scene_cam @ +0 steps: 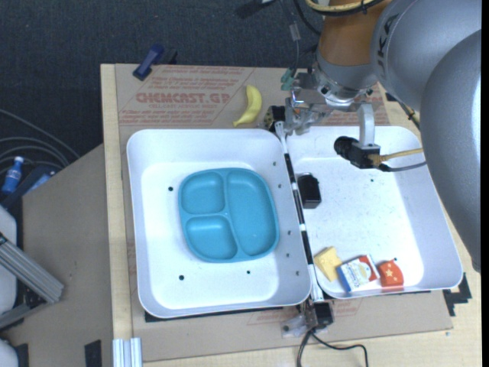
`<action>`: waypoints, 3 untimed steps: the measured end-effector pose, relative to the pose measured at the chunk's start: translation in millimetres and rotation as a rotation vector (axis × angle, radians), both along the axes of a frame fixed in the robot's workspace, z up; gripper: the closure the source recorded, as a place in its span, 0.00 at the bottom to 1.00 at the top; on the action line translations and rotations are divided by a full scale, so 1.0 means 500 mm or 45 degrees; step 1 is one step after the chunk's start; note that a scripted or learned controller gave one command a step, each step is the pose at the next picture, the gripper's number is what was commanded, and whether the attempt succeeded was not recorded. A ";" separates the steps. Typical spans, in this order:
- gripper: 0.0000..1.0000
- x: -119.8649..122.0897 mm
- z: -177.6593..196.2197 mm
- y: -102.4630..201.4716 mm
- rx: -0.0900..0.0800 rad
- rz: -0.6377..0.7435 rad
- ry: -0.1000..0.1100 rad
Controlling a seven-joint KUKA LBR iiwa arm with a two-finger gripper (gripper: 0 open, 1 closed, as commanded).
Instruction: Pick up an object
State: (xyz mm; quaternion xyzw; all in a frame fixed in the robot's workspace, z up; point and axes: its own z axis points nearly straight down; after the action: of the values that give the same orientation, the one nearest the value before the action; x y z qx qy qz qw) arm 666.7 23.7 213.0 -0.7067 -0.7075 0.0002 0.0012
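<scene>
- The nearest loose thing to the gripper is a small black block. It is dark, roughly rectangular and matte, and lies flat just right of the blue plate, across the ridge where the two bins meet.
- Three more small things lie down and to the right of the blue plate, close together in a row: a pale yellow wedge, a carton in blue, white and red, and a red piece with a pale mark on it. The wedge and the carton look to be touching, though the view is too coarse to be sure.
- The left bin holds the blue plate alone. The plate has three compartments and rounded corners and sits near the bin's middle.
- The right bin holds the black block and the row of three.
- A banana lies on the bench, outside both bins, above the blue plate. A small blue thing sits farther up and to the left of the plate, at the bench's edge.
- The arm reaches in from the right, its orange band high above and to the right of the plate.
- The gripper points down at the top of the ridge, up and to the right of the plate, above the black block and apart from it.
- Whether the gripper is spread or closed cannot be told, and nothing shows in its grasp.
</scene>
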 end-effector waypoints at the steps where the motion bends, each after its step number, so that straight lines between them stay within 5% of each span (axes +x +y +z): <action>1: 1.00 0.001 0.021 0.001 0.001 0.000 -0.001; 3: 1.00 0.003 0.061 0.003 0.002 0.001 -0.005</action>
State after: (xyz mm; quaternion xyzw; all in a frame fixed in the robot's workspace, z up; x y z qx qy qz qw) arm 668.1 25.1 243.6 -0.7063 -0.7079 -0.0016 0.0004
